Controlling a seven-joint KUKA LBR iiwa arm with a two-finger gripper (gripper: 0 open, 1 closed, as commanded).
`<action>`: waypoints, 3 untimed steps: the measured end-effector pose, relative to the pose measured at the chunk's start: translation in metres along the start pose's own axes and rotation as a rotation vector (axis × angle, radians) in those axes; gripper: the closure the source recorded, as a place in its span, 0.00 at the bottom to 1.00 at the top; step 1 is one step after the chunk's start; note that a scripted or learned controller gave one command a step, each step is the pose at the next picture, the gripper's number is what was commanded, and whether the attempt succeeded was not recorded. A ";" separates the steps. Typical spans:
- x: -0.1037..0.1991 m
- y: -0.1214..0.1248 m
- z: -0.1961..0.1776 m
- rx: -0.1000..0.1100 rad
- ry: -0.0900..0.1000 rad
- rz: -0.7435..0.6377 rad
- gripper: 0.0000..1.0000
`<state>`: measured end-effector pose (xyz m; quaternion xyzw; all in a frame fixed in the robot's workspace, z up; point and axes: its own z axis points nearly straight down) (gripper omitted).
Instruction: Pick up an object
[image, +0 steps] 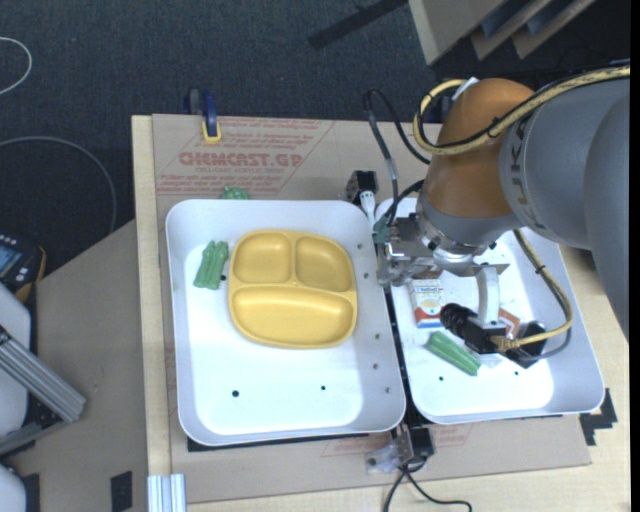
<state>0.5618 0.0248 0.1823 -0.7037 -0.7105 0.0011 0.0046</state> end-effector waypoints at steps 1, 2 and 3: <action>0.141 0.009 -0.085 -0.018 0.004 -0.008 1.00; 0.205 -0.008 -0.023 0.001 -0.004 0.002 1.00; 0.200 -0.020 -0.061 -0.010 -0.003 0.008 1.00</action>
